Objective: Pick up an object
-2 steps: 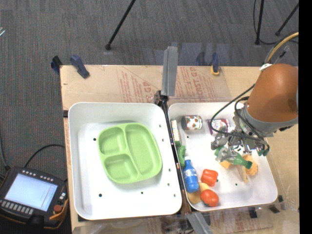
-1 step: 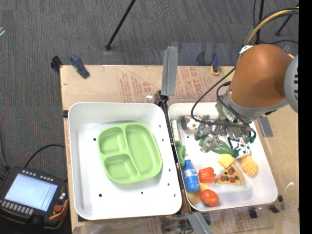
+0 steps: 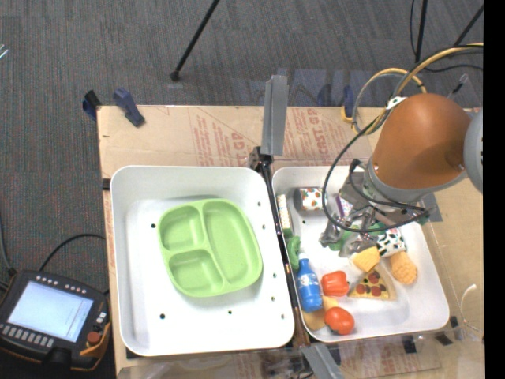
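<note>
1. Lowest in the camera view, at the near edge of the right bin, lies a red tomato, with a red pepper and a blue bottle just behind it.
2. Beside them sit a pizza slice, a yellow corn piece and a yellow wedge, all close together on the bin floor.
3. A left bin holds a green divided plate, well apart from the arm.
4. Reaching in from the right, the gripper hangs low over the right bin, just above the wedge and a black-and-white spotted piece.
5. Whether it is spread or pressed together cannot be told; the orange band and cables hide that part.
6. Judged from this, nothing is lifted yet: every toy appears to rest in the bin, so the grasp and the raise both remain.
</note>
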